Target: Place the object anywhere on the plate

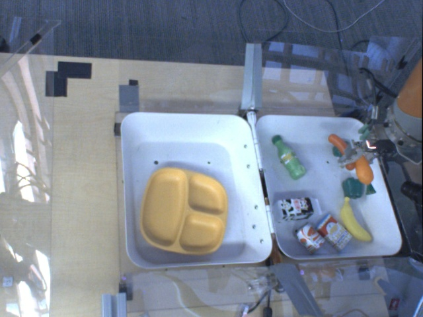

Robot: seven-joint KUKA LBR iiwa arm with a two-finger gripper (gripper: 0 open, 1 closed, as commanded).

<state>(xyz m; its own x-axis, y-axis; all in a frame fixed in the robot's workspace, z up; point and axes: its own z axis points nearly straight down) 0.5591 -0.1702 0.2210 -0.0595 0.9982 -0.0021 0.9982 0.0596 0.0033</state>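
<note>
In the right bin [396, 243], toward its far right side, lies a small orange carrot-like object [363, 170] with a red sausage-shaped piece [337, 142] and a dark green piece [355, 188] close by; the yellow three-compartment plate [185, 210] sits in the left bin [132, 144]. The gripper [362, 148] hangs just above the orange object at the bin's right edge, and I cannot tell its spread or whether it touches anything. Both white bins rest on a pale wooden bench [79, 177], grey carpet [132, 18] and cables beyond.
</note>
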